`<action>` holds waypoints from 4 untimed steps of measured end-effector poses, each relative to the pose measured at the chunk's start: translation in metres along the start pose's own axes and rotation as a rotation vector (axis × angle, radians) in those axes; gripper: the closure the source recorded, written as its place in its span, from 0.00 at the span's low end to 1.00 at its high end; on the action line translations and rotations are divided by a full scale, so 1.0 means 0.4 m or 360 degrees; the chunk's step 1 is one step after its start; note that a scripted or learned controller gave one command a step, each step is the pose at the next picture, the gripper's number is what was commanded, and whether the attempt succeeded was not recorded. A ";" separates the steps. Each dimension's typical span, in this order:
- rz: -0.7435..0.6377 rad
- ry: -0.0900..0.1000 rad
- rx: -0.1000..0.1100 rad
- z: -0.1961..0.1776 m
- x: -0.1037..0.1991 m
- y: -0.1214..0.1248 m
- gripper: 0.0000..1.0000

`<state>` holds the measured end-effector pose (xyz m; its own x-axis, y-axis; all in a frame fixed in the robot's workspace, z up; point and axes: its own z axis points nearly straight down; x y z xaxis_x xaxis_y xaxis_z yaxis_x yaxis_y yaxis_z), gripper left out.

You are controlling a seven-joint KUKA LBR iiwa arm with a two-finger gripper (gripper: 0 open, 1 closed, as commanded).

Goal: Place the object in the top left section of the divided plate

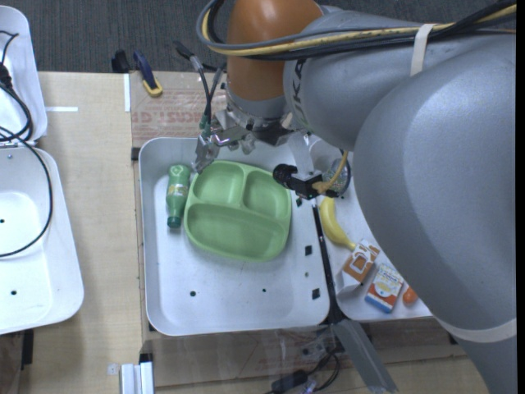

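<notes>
The gripper sits at the far left edge of the green plate, just past the plate's rim and close to the top of the green bottle. I cannot tell what it has hold of, if anything, because the big orange and grey arm hangs over it.

The task does not name its thing. My guess is that it is the bottle, since that lies closest to the gripper. The bottle rests on its side in the left bin, just beside the left rim of the plate. It is not in any part of the plate yet.

So the job looks like it is at the picking-up step. Next, the gripper would need to get a good hold on the bottle, lift it, and move it over to the top left part of the plate.

The plate is smooth and rounded, with low walls that split it into three parts. The bottle is small, round and shiny, so it may roll. In the right bin lie a curved yellow banana and two small boxes with flat sides.
</notes>
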<state>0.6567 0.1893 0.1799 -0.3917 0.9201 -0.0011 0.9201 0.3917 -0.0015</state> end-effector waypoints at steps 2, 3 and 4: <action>-0.0594 -0.0002 -0.0002 -0.310 0.013 0.013 0.00; -0.0397 0.0001 0.0004 0.115 0.138 -0.186 0.00; -0.0379 0.0001 0.0004 0.093 0.124 -0.186 1.00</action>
<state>0.5685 0.2058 0.1426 -0.5976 0.8018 0.0001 0.8018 0.5976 -0.0044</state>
